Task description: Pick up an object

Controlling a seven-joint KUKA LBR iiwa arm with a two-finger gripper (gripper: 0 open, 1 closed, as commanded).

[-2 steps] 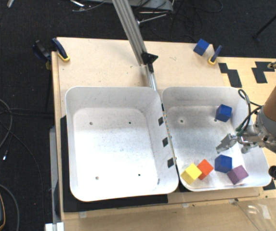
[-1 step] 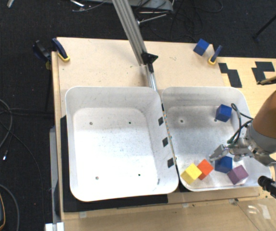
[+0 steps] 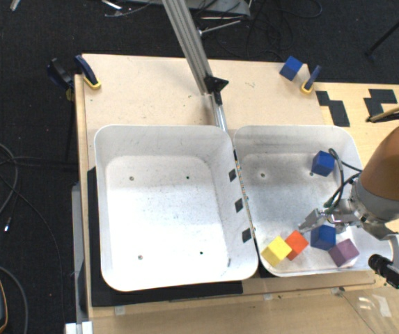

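Several small cubes lie in the right bin [image 3: 293, 139]. A blue cube [image 3: 322, 163] sits alone near the bin's far right side. Along the front edge a yellow cube [image 3: 276, 251] touches an orange cube [image 3: 296, 243], with a second blue cube [image 3: 323, 237] and a purple cube [image 3: 343, 252] to their right. My gripper [image 3: 318, 224] hangs low over the front blue cube, just above its top, open with nothing between its fingers. The grey arm [image 3: 387, 179] covers the bin's right rim.
The left bin [image 3: 161, 139] stands beside the right one, sharing a middle wall. Another blue cube [image 3: 291, 67] rests on the bench beyond the bins. A metal pole [image 3: 189, 37] rises from the bench behind the middle wall.
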